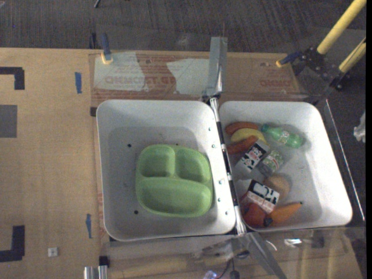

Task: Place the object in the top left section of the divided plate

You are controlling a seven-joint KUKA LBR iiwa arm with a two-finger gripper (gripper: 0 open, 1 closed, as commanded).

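Note:
A green divided plate (173, 181) lies in the left white bin (116, 127), with two small sections at the top and one wide section below. All its sections are bare. The right white bin (325, 173) holds a pile of toy food along its left side: a yellow banana (247, 135), a green bottle (283, 135), an orange carrot (283, 213), a sausage-like piece (241, 127), and two small black-and-white cartons (251, 156) (264, 194).
A metal divider (224, 173) runs between the two bins. Cardboard and clear plastic sheets (157, 74) stand behind the bins. A yellow-handled stand (343, 22) is at the upper right. Wooden bench surface (40, 156) extends to the left.

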